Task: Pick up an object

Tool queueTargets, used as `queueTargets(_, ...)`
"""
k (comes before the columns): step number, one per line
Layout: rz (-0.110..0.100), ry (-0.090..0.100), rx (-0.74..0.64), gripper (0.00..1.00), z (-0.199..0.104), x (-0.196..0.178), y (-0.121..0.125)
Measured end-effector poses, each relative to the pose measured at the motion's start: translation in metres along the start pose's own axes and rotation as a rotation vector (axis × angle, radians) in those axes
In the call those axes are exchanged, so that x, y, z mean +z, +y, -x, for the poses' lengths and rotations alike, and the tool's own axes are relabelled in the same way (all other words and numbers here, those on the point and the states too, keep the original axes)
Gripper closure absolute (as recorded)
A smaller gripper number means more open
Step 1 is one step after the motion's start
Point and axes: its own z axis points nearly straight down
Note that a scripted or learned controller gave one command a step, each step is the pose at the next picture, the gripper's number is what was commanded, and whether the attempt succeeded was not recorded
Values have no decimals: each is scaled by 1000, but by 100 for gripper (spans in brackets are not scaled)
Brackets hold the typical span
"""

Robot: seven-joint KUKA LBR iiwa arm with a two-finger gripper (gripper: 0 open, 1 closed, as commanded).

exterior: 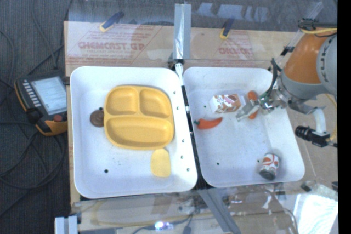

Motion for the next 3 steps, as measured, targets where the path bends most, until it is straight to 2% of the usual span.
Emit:
queueTargets(1, 5, 0, -38, 0, 5, 8, 28)
queueTargets(2, 9, -11, -40, 100, 7, -1, 29)
queueTargets(3, -6, -8, 279, 100, -22, -125, 54)
